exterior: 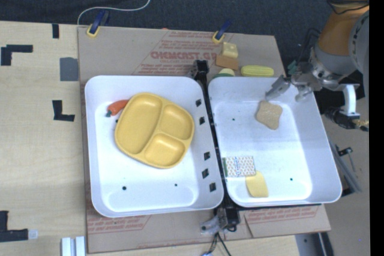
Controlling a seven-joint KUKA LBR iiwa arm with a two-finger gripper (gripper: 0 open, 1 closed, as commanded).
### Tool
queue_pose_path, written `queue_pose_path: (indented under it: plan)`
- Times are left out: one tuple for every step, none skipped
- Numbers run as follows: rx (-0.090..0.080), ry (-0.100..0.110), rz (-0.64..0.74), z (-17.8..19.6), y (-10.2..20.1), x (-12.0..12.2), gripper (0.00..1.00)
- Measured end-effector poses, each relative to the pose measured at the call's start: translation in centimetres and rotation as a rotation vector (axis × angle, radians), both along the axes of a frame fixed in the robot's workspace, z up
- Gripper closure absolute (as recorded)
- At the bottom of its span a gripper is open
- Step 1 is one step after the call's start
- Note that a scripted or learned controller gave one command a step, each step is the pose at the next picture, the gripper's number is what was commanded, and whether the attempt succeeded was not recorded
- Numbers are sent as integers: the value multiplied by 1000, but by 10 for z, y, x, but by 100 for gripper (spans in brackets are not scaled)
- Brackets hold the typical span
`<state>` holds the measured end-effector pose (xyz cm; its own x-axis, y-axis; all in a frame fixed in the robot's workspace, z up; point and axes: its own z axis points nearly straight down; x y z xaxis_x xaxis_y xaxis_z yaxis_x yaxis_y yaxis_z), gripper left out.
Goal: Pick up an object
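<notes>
Objects available for picking in the two white bins.

Left bin (96, 147): a yellow divided plate (154, 129) with three compartments lies flat and upright, slightly rotated, in the bin's upper middle; an orange carrot-like item (116, 107) lies partly hidden under the plate's upper-left edge. Right bin (312, 147): a tan, bread-like chunk (269, 114) rests in the upper middle of the floor; a flat patterned packet (240, 165) lies near the left wall towards the front; a small yellow block (257, 186) lies just beside and in front of the packet, close to the front wall.
</notes>
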<state>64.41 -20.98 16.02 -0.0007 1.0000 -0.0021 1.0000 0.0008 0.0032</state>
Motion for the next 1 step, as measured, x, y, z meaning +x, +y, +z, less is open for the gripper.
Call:
queue_pose_path:
  plan:
    - [-7, -3, 1, -75, 8, 0, 0]
